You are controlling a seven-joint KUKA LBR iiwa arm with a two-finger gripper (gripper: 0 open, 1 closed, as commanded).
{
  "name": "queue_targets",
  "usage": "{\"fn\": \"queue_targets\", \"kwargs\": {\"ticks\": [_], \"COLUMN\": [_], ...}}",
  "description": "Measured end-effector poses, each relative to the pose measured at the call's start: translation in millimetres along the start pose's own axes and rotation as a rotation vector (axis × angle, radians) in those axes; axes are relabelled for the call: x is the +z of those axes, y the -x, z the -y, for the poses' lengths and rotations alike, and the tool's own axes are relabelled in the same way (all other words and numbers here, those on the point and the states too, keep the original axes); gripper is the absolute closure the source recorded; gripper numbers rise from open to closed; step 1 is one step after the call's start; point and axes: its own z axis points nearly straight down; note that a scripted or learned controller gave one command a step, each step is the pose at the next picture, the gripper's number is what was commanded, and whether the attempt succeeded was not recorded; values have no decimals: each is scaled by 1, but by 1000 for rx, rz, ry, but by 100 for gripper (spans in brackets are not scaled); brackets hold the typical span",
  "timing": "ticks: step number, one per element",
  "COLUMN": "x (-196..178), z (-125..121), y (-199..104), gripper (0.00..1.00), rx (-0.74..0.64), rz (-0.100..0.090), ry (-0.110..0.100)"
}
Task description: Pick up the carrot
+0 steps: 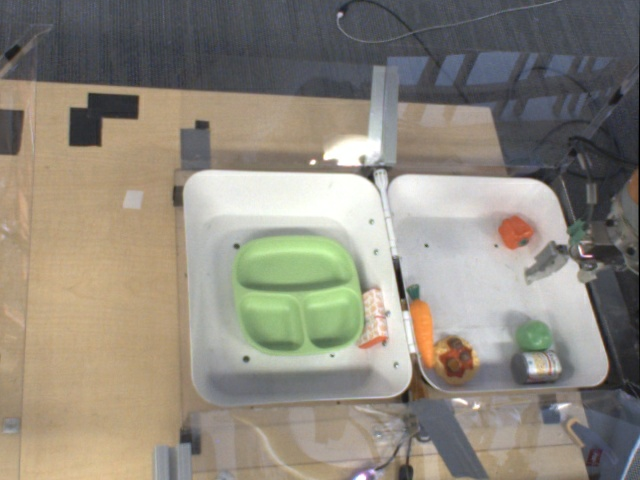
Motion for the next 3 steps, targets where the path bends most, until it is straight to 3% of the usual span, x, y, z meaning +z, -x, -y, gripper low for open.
{"fn": "queue_targets", "kwargs": {"ticks": [1,2,3], "x": [112,26,23], "z": [-24,-62,20], "y": [-48,-149,-217], "gripper": [0,0,0], "rx": [-169,-249,-272], "rz": [0,1,1], "ry": [1,3,6]}}
